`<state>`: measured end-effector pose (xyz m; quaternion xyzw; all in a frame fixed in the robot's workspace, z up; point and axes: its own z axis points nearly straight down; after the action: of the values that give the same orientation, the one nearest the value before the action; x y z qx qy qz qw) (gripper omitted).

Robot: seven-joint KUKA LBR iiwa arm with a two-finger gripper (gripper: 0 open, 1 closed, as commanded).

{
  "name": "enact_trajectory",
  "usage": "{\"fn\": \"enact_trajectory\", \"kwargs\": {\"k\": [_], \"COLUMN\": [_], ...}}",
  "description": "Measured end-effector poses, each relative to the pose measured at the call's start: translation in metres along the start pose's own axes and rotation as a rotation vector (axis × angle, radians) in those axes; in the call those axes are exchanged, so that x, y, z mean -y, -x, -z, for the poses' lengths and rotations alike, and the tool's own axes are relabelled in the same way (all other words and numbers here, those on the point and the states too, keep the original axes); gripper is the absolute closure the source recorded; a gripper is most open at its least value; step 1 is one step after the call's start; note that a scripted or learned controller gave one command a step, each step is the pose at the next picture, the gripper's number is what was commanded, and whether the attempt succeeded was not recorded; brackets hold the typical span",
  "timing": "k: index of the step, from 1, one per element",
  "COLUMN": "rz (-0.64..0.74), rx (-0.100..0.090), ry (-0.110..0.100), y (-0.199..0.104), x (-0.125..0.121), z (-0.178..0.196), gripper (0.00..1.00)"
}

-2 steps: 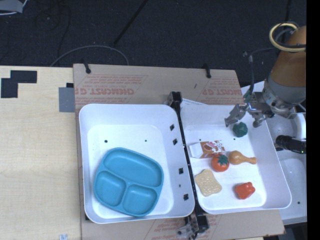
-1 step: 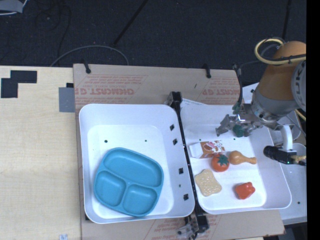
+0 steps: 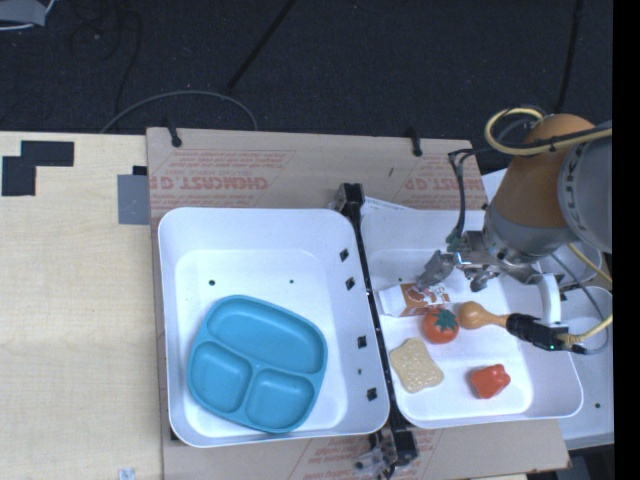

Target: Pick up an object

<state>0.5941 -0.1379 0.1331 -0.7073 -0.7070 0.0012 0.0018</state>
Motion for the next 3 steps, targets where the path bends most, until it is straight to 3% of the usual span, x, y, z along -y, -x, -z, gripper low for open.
{"fn": "enact_trajectory", "kwargs": {"k": [1, 2, 3], "rz": [0.002, -0.002, 0.001], "rx": [0.003, 0.005, 0.001], "ry": [0.026, 0.025, 0.003], "y": [0.0, 0.002, 0.0], "x": [-0.008, -0.007, 0.002], "z": [-0.019, -0.009, 0.038], "gripper": [0.0, 1.0, 1.0]}}
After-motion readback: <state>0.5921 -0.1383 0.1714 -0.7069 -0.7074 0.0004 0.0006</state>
